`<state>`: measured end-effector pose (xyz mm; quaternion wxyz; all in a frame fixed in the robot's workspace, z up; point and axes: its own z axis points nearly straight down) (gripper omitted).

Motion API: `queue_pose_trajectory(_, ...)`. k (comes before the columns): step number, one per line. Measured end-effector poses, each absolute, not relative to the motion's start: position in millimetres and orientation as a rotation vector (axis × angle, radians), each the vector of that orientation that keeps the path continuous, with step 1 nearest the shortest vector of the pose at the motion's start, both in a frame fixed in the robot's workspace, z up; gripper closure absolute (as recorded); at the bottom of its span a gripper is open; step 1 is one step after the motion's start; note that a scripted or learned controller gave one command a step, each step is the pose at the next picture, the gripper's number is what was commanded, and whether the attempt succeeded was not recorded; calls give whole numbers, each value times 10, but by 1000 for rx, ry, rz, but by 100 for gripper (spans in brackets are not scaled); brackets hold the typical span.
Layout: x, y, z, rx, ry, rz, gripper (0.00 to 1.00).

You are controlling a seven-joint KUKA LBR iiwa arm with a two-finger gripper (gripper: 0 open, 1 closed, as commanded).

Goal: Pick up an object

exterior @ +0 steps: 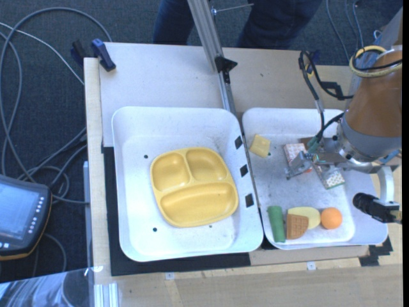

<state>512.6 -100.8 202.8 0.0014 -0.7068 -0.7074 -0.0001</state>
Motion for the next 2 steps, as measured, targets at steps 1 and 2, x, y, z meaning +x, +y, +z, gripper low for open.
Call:
queue_pose_trajectory(1,5127,-1010,2028,-2220,-2221,-1,0)
queue_pose_trajectory(2,5109,-1021,1603,-2217,-2217,5,0)
